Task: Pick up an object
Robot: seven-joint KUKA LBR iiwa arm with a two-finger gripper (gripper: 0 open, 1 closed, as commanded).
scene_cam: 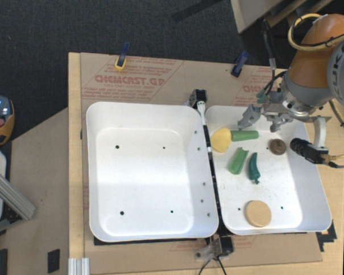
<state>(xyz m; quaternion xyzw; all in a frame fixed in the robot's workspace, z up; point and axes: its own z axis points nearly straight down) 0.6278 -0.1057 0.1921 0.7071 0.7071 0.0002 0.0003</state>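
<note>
Gripper [264, 118]: fingers spread, holding nothing, above right bin [312, 191].
Yellow-headed brush [229, 138]: round yellow head, green handle, at gripper's 8 o'clock.

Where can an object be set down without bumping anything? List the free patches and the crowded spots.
Free: the left bin, bare across its floor. In the right bin, the floor between the tan disc and the right rim. Crowded: the right bin's upper half, where the yellow piece, green pieces, brown lump and gripper cluster.

Bright even overhead light, white bins [142, 167] near glare; soft shadows; edges perhaps slightly blurred
</note>
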